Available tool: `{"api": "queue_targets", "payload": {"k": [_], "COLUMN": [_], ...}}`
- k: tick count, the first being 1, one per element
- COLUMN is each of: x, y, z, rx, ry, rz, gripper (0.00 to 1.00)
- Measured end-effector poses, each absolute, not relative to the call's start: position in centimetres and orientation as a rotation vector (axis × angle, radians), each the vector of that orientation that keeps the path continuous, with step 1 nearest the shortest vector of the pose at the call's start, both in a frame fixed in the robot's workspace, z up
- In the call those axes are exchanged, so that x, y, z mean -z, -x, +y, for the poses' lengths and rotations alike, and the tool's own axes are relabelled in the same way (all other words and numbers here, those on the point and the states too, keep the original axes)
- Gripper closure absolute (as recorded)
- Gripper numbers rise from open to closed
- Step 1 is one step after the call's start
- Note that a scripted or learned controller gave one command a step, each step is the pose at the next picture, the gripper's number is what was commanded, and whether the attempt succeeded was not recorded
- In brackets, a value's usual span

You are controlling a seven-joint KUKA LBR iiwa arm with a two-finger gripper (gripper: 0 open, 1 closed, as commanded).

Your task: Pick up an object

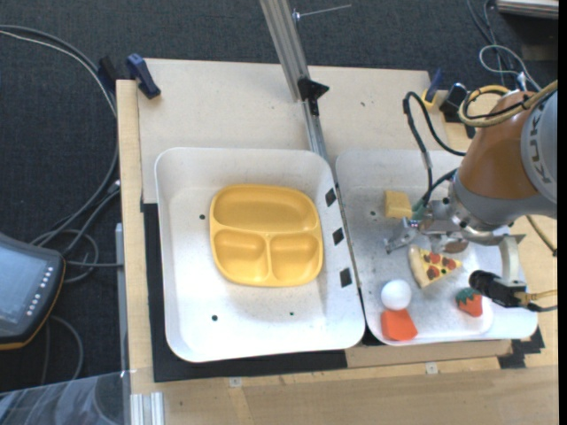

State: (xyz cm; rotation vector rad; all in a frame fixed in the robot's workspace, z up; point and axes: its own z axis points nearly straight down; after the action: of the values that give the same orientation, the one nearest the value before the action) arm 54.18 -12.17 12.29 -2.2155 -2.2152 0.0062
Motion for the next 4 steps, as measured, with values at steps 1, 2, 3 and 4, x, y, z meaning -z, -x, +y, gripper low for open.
{"api": "queue_targets", "payload": {"k": [1,2,3,4], "x": [-13.8,-18.1,-23.0,-25.0], "y": [-54.4,-54.5,-54.0,-54.1], "z": [-12.2,-12.0,-12.6,-12.6], "rx": [0.003,0.005,0.006,0.004], "ry": [2.220,2.223,2.224,2.223], "rz": [-2.222,-2.227,-2.227,-2.226], "gripper": [1.00,1.00,1.00,1.00]}}
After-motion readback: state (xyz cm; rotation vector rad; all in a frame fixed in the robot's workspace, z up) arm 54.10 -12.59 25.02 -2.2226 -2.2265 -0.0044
